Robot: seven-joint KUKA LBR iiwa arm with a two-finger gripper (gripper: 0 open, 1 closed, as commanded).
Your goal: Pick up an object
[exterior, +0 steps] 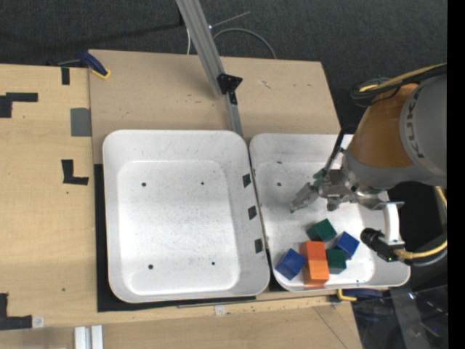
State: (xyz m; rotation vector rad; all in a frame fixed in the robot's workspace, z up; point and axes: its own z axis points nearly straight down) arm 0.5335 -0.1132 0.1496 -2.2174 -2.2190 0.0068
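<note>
claw [309, 198]: over right bin [290, 151], above and left of block cluster; fingers spread apart, nothing between them.
blocks: huddled in right bin's near corner. orange block [317, 260] in middle, blue block [290, 263] to its left, green block [322, 230] above, second blue [347, 243] and second green [336, 259] to its right; most touching.
look: small, matte, hard-edged cubes.
risk: tight packing, so finger likely lands on neighbour or shoves cluster; bin wall close, may block approach.
left bin [116, 151]: white, speckled.
</note>
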